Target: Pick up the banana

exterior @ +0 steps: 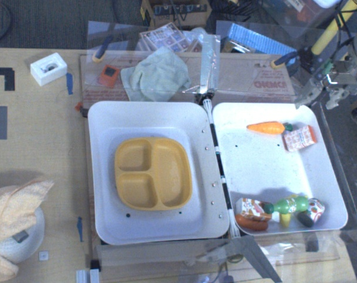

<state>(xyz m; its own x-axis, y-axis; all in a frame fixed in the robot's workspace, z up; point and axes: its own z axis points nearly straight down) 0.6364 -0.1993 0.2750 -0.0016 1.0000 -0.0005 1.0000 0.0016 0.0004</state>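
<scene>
Tool (pixel 313 93) blurred; cloth (pixel 16 208) cut off left.

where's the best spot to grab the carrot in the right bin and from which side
Grip the carrot across its thick middle, coming down from above and closing across its short width. It lies flat, long axis left to right, with bare bin floor along both long sides; the packet crowds its green end.

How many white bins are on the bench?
2. The left bin holds a yellow divided plate; the right bin holds a toy carrot and other small toys.
</scene>
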